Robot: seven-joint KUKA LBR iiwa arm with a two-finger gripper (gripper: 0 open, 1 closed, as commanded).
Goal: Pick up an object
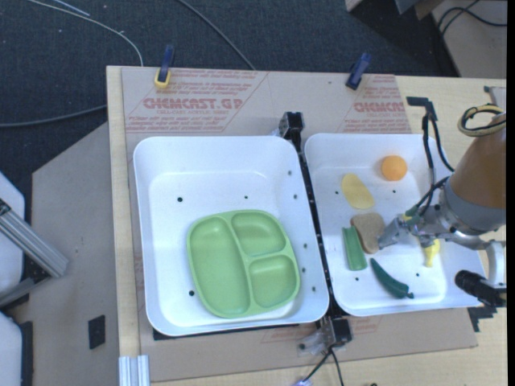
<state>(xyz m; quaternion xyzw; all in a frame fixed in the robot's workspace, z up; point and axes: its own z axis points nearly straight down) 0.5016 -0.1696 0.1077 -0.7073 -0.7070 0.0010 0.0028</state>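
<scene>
The right bin (338,296) holds several small objects. An orange ball (393,168) lies at the back, with a pale yellow lemon-shaped piece (356,190) left of it. A tan bread-like piece (369,229) sits mid-bin beside a flat green stick (353,248). Nearer the front lies a dark green pepper-like piece (390,279). A small yellow item (432,253) shows just under the wrist. My gripper (396,233) reaches in from the right, low over the bin, its tip just right of the tan piece. Nothing visibly hangs from it.
The left bin (153,175) carries a light green divided plate (241,261) toward its front. A black clamp (291,124) sits at the back of the ridge where the two bins meet. Cables (429,147) trail along the arm over the right bin's far side.
</scene>
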